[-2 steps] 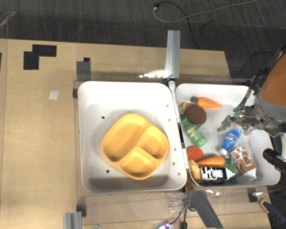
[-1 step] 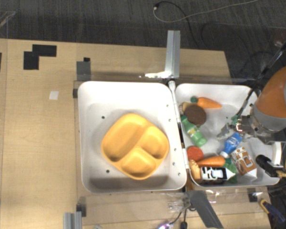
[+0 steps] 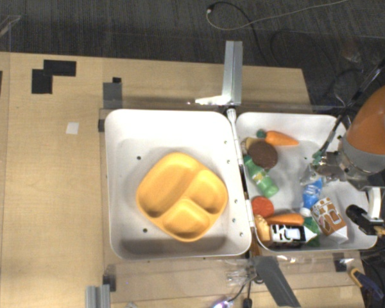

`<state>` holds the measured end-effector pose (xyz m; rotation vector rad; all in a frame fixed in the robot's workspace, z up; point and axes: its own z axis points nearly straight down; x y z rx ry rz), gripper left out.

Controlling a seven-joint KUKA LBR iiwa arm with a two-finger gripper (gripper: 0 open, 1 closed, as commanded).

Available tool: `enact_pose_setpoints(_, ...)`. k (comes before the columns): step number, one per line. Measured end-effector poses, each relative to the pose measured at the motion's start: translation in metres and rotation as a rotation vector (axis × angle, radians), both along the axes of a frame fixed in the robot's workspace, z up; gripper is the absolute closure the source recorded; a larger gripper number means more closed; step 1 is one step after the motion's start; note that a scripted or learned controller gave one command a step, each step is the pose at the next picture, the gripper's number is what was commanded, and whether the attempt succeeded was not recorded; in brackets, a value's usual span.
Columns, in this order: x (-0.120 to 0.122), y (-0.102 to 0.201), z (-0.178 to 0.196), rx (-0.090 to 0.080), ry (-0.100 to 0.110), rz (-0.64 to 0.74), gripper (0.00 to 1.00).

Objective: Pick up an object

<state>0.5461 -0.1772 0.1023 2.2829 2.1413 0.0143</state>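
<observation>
The right bin holds several small objects. A carrot lies at its far side beside a brown round item. A green bottle lies along the left wall. Toward the near side are a red tomato, an orange piece and a black-and-white carton. A blue bottle and a brown carton lie on the right side. My gripper reaches in from the right and hangs just above the blue bottle's upper end.
The left bin holds a yellow divided plate. A metal post stands behind the seam between the bins. The arm's orange band hangs over the right bin's right rim. Cables lie on the dark floor beyond the bench.
</observation>
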Motion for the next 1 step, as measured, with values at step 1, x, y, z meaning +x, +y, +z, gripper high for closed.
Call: enact_pose_setpoints(1, 0.0373, 0.0504, 0.0928, 0.0, 0.008, 0.159, 1.0)
